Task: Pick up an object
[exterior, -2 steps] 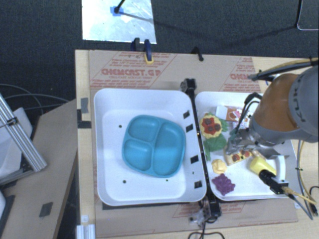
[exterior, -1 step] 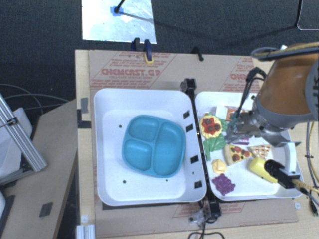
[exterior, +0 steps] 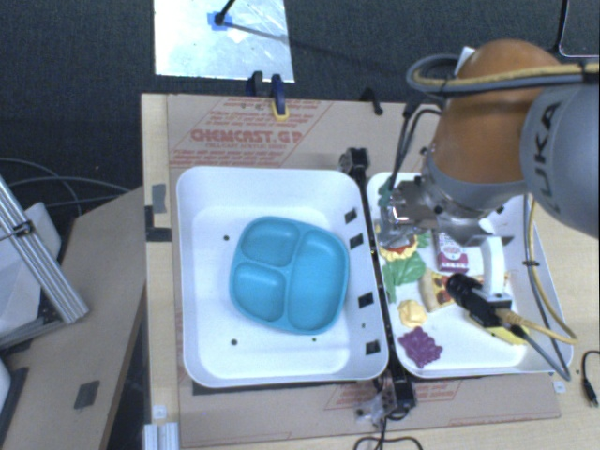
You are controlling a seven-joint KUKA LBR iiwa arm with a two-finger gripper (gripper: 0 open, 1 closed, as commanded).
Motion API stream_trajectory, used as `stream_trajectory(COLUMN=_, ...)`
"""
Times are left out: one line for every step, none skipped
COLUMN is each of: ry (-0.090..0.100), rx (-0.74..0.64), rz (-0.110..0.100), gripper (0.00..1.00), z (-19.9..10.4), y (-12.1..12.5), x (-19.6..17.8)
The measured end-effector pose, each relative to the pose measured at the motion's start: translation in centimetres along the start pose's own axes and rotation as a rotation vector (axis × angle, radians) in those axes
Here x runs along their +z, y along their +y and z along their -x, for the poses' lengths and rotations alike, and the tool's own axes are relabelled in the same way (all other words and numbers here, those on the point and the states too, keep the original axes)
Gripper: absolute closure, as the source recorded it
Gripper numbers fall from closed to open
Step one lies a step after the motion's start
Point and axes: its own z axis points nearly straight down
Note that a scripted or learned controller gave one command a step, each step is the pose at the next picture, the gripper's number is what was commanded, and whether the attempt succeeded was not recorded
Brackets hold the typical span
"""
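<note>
Robot arm (exterior: pixel 497 129) reaching down into the right bin (exterior: pixel 525 359) of toy food.
Its wrist hides the claw, so its state cannot be told; a blue divided plate (exterior: pixel 289 274) lies in the left bin (exterior: pixel 206 345).

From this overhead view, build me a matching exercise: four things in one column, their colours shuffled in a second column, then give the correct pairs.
Things:
1. divided plate in the left bin
2. grape bunch
3. leafy toy
4. band above the arm's wrist

Colours:
A. green
B. orange
C. blue
D. purple

Pairs: 1-C, 2-D, 3-A, 4-B
</note>
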Motion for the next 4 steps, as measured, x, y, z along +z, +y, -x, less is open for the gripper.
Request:
stream_trajectory(ry=-0.001, rx=0.005, rz=0.002, gripper=1.0, z=-2.0, y=-1.3, x=-6.0)
stream_trajectory(ry=0.002, rx=0.002, rz=0.004, gripper=1.0, z=-7.2, y=-2.8, x=-14.2)
stream_trajectory(ry=-0.002, rx=0.002, rz=-0.001, gripper=1.0, z=-6.9, y=-2.7, x=-14.9)
stream_trajectory(ry=-0.002, rx=-0.005, rz=0.001, gripper=1.0, z=-6.9, y=-2.6, x=-16.0)
